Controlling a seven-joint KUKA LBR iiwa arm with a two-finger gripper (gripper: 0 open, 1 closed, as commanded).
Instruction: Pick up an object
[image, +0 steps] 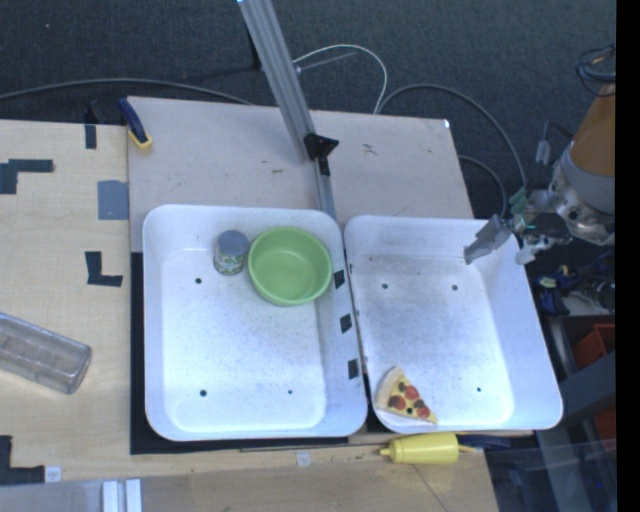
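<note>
Jaws at upper right rim of right bin (520, 300); cannot tell whether open or shut, nothing seen held. Pizza slice toy (405, 396) lies well below-left of jaws, green bowl (290, 265) and small can (231, 252) far left. Pick not yet begun; approach, descent, grasp, lift all remain.

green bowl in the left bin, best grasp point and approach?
Grip the green plastic bowl by its rim, coming straight down with one finger inside and one outside. It sits upright and open, too wide to likely span whole. Take the near rim: the small grey can stands against its left side, and the left white bin wall crowds the far side.
</note>
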